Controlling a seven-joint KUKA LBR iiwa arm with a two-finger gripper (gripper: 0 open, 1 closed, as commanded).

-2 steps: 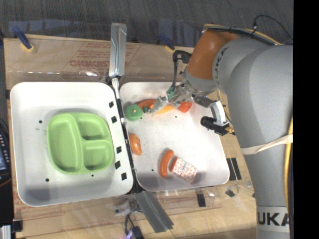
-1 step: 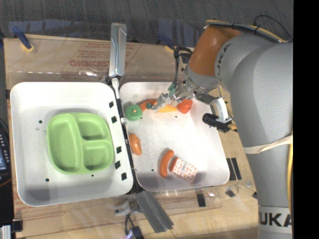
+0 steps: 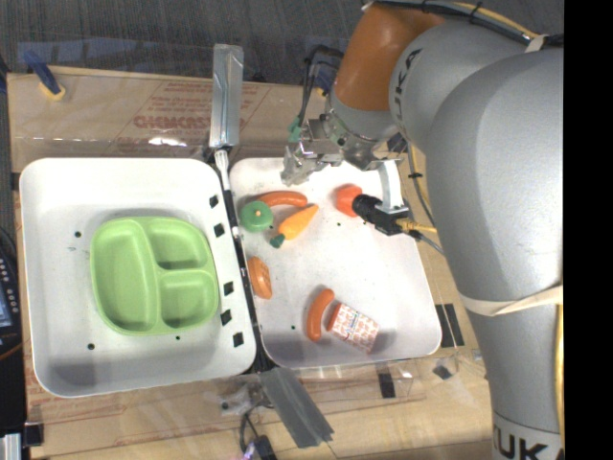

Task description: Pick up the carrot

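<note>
The carrot (image 3: 297,221) is orange with a small green stem end and lies tilted in the upper left part of the right bin (image 3: 402,286). My gripper (image 3: 301,162) hangs over that bin's far edge, above and slightly behind the carrot, apart from it. Nothing shows in the gripper.
An orange sausage (image 3: 281,199) and a green round piece (image 3: 255,216) lie right beside the carrot. A red-orange item (image 3: 347,197), an orange piece (image 3: 260,278), another sausage (image 3: 318,314) and a patterned packet (image 3: 353,326) share the bin. The left bin (image 3: 48,209) holds a green divided plate (image 3: 153,274).
</note>
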